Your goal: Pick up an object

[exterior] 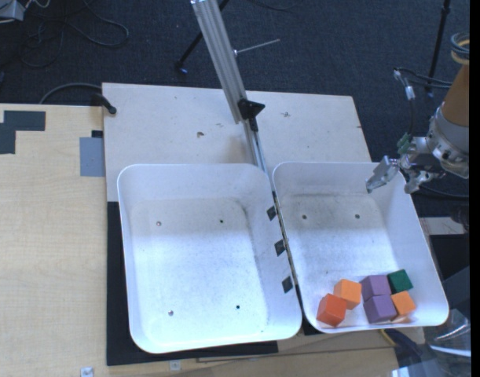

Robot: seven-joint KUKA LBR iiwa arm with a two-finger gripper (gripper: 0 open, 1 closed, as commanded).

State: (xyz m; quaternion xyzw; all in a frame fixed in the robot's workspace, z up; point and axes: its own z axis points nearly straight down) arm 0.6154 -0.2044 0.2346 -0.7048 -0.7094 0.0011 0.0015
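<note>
Several small blocks lie in the near right corner of the right bin [334,210]: a red-orange block [331,309], an orange block [348,290], two purple blocks [377,298], a green block [400,280] and another orange one [403,303]. My gripper [397,175] hangs over the bin's far right rim, well away from the blocks. Its two fingers stand apart with nothing between them.
The left bin [192,250] sits beside the right one, with black clips along the shared edge. A slanted aluminium bar [224,61] rises behind the bins. A pale wooden bench top lies to the left.
</note>
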